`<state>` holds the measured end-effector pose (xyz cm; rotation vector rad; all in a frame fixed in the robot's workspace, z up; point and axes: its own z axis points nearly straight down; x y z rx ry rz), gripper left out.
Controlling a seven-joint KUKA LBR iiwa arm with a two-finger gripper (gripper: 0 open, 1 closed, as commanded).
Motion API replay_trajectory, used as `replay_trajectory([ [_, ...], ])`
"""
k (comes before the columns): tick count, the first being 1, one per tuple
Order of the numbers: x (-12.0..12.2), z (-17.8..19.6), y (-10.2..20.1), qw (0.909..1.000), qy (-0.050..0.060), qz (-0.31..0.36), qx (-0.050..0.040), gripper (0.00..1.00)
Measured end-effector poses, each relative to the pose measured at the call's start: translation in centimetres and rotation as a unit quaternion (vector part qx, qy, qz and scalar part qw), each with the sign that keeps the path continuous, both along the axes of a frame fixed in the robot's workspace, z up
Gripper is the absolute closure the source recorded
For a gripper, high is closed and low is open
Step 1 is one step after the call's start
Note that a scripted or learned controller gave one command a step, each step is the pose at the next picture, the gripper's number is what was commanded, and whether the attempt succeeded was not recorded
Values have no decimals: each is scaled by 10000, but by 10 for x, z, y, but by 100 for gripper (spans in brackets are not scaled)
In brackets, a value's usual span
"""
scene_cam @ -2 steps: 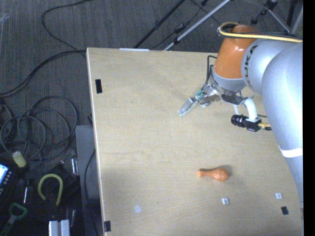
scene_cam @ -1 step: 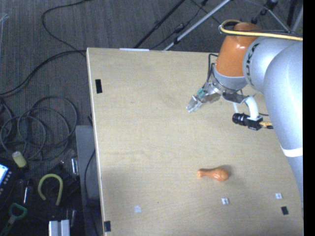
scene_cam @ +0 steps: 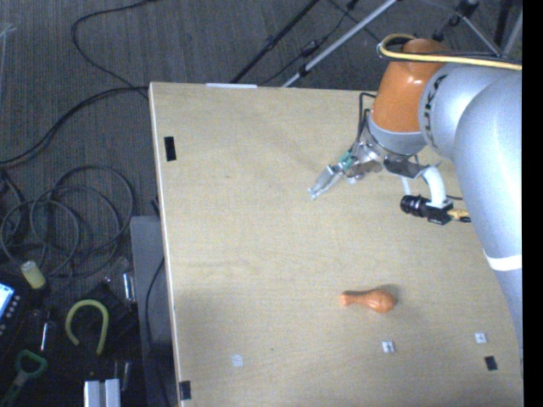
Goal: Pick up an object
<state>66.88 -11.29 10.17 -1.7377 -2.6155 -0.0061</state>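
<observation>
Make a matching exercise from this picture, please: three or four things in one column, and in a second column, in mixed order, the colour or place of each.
Things:
1. orange object
2. gripper
3. black marker
4. green hook

Places:
A. on the floor, to the left of the bench
B. near the bench's left edge, toward the far end
C. lying on the bench surface, toward the near end
D. above the middle of the bench, pointing left

Pairs: 1-C, 2-D, 3-B, 4-A
</observation>
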Motion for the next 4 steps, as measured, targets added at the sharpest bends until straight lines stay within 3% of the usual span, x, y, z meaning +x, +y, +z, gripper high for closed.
replay_trajectory([
  [2,-1,-18,4,10000,10,42,-16,0],
  [3,-1,-9,4,10000,5,34,-5,100],
  [4,-1,-9,4,10000,6,35,-4,0],
])
